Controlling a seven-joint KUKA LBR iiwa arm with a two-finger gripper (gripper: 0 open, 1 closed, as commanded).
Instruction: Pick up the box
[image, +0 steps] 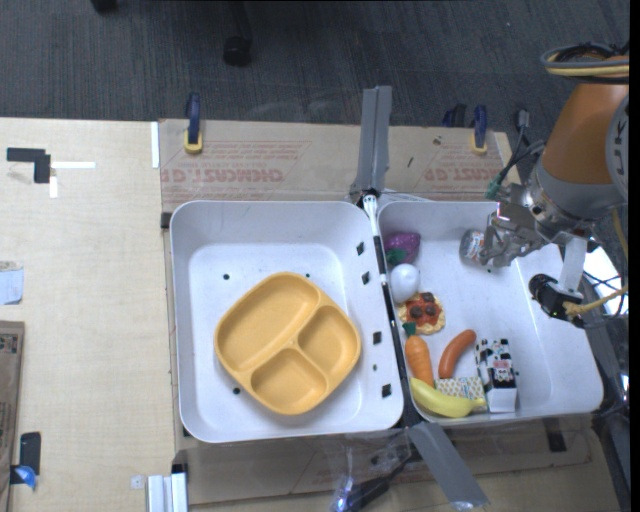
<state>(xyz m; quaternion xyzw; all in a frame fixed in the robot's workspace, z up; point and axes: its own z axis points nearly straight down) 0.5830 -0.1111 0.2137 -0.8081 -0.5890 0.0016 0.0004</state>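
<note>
The box (497, 373), patterned black and white, lay at the near end of the right bin (560, 400), close to its front wall. Just beside it on the left sat a banana (440, 401) and a small patterned block (460, 386), with a sausage (457, 351) and a carrot (419, 359) slightly farther in. These items crowded the box on one side, leaving its right side the freer approach, in the inspector's judgement. In the left bin (200, 300) rested a yellow divided plate (288, 342), well apart from the work. Farther back lay a small pizza (423, 313), a white egg (403, 280) and a purple item (404, 243). The hand (492, 245) hung over the far part of the right bin, well apart from the box; whether it stood wide or narrow could not be told. The pick was judged not yet begun.
</note>
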